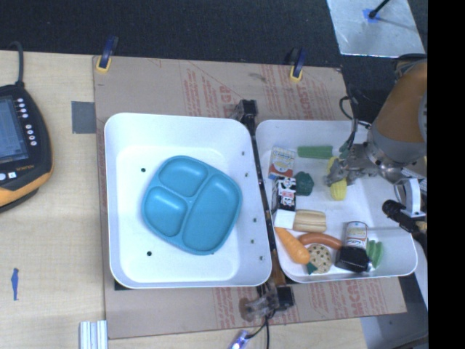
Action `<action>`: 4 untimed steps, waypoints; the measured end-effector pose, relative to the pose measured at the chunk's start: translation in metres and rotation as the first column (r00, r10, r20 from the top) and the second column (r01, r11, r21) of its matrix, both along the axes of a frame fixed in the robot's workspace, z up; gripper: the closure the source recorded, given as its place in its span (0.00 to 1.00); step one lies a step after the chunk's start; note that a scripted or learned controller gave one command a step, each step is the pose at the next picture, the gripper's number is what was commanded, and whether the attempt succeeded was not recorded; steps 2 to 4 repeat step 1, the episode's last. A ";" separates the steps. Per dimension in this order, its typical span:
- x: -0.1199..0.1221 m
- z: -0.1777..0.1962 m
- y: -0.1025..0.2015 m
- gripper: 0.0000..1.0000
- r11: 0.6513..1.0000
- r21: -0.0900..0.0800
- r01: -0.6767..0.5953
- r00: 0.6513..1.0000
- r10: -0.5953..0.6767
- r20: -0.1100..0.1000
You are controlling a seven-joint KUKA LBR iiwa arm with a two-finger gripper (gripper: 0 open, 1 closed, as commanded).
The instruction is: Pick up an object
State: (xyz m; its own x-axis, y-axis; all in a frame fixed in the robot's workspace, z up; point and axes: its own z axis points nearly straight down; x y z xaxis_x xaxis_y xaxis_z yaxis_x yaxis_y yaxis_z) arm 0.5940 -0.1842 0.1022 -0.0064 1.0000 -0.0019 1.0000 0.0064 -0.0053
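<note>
Down at the near edge sits a clamp (265, 302) on the cardboard sheet (182, 86). Two white bins side by side: the left bin (131, 133) carries one blue divided plate (192, 204), three compartments. The right bin (396, 264) is crowded: one carrot (292, 246), one sausage (320, 239), one cookie (318, 256), one tan block (309, 220), one small can (356, 233), one black piece (354, 259), two green items along the top, a long one (314, 151) and a darker lump (303, 183), plus two small cartons (283, 163). And the gripper (340, 174) is over the right bin's far side, a yellow object (338, 188) right at its tip; closed on it or not, I can't tell. Wooden bench (51, 253), a handheld pendant (20, 147) at left, two blue-yellow clips (107, 53) on the far edge, dark floor (203, 13) beyond.
</note>
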 end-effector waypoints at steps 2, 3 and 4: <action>0.052 -0.009 0.076 1.00 1.000 0.002 -0.001 1.000 0.001 0.001; 0.052 -0.009 0.076 1.00 1.000 0.002 -0.001 1.000 0.001 0.001; 0.052 -0.009 0.076 1.00 1.000 0.002 -0.001 1.000 0.001 0.001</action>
